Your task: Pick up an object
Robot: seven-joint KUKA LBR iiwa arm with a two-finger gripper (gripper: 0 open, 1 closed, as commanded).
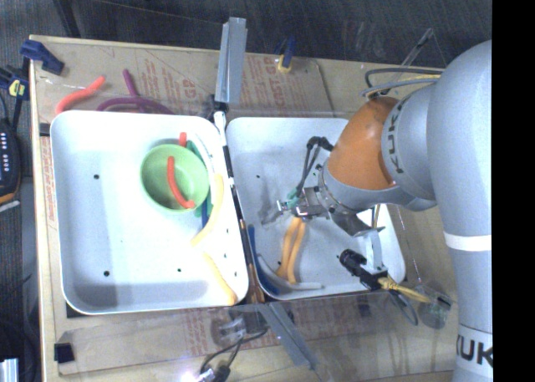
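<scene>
Your arm [418, 155] hides much of the right bin [259, 146]; its gripper [288, 209] hangs over orange pliers [292, 247]. You cannot tell its grip. A green bowl [174, 178] sits left.

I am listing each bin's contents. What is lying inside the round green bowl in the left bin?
A thin red curved strip lies inside the round green plastic bowl. Nothing else shows in it. What lies beneath the bowl on the white left bin is covered.
</scene>
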